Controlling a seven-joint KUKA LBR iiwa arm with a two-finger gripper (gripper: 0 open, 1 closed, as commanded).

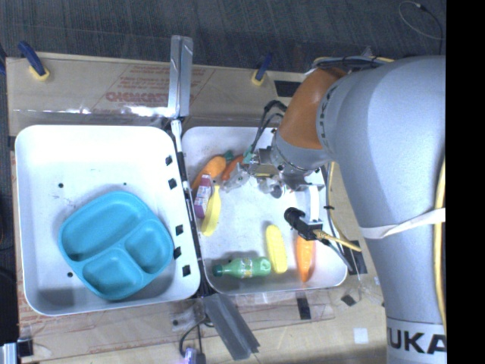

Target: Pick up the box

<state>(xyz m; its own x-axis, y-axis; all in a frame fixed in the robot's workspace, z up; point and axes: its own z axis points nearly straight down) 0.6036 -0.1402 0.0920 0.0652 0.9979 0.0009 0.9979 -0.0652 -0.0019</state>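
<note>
The gripper (254, 167) hangs low over the right bin (250, 237) near the carrot (213, 169); its opening is seemingly hidden, so I cannot tell.

Both bins are white: left bin (30, 203), right bin (242, 233). The divided tray (114, 245) in the left bin is plain sky blue. In the right bin: a green bottle (242, 266) by the near wall, a yellow banana (276, 249) just beside it, an orange carrot (304, 258) beyond that. A second yellow banana (211, 211) lies near the dividing wall. The arm (386, 158) is grey with an orange band (303, 116). Blue clamps (33, 60) mark the bench's far edge.
</note>
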